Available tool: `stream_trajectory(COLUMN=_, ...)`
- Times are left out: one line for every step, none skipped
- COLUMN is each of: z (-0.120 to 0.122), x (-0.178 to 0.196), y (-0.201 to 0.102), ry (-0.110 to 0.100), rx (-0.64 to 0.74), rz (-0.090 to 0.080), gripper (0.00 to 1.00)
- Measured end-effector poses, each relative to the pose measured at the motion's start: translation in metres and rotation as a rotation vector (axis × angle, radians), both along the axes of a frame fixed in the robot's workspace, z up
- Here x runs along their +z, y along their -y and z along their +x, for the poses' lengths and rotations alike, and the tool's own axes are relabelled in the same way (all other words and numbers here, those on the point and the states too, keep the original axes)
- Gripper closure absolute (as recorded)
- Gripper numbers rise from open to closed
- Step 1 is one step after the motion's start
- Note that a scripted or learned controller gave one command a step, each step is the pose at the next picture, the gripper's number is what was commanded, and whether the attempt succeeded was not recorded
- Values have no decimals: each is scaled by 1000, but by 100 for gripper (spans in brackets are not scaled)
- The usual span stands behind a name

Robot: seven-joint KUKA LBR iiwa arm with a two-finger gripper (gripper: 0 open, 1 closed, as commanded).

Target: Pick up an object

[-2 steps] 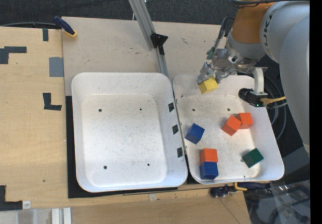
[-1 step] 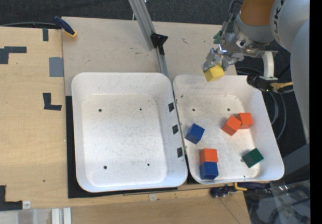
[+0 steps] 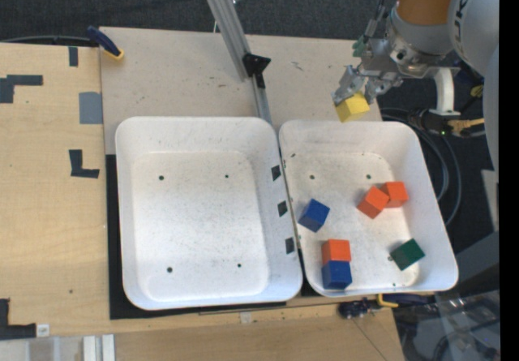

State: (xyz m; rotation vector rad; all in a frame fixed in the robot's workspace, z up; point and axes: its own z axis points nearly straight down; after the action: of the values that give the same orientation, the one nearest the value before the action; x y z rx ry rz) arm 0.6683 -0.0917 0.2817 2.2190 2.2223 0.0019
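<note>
A yellow block (image 3: 353,107) hangs between the fingers of my gripper (image 3: 354,96), which is shut on it above the far edge of the right bin (image 3: 422,158). In that bin lie two orange blocks (image 3: 382,198) touching each other, a blue block (image 3: 315,214) near the left wall, an orange block (image 3: 336,251) pressed against another blue block (image 3: 336,274), and a green block (image 3: 408,254) at the near right.
The left bin (image 3: 130,189) stands beside the right one, their rims meeting in the middle. A slanted metal pole (image 3: 231,23) rises behind the bins. Black cables (image 3: 442,120) run along the bench's right side.
</note>
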Motion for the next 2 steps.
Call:
stream_trajectory(z=-40, x=-10, y=-40, ry=-6, rx=1, rz=0, gripper=100)
stream_trajectory(z=-63, x=-12, y=-84, ry=-5, rx=4, rz=1, gripper=100)
